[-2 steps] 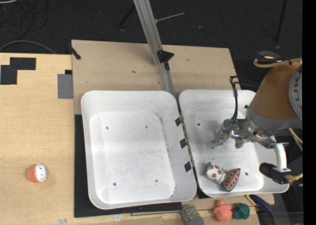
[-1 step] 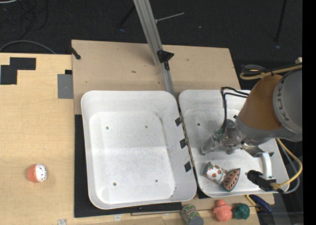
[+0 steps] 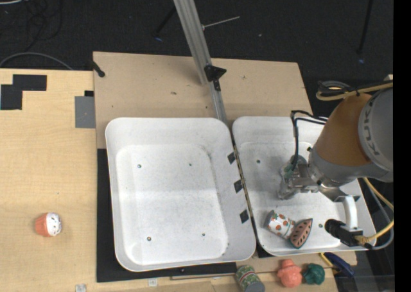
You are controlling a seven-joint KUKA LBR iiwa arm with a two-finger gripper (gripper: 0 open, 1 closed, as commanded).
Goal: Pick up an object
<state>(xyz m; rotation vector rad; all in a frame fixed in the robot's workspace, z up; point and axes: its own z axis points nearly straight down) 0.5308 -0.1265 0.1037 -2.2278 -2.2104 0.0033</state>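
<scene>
Gripper (image 3: 290,185) lowered into the right bin (image 3: 257,137), finger state indeterminable. Patterned cup (image 3: 279,223) and brown brush-like object (image 3: 300,233) lie touching near the bin's front edge, just below the gripper.

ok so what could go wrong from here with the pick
1. The gripper is over bare floor of the right bin, while the two small objects lie nearer the front edge. Closing here would likely grab nothing.
2. Those two objects touch each other near the bin's front wall, so a grasp could nudge both or pin one against the wall.
3. The black cable hangs close to the wrist and might snag as the arm moves.
</scene>
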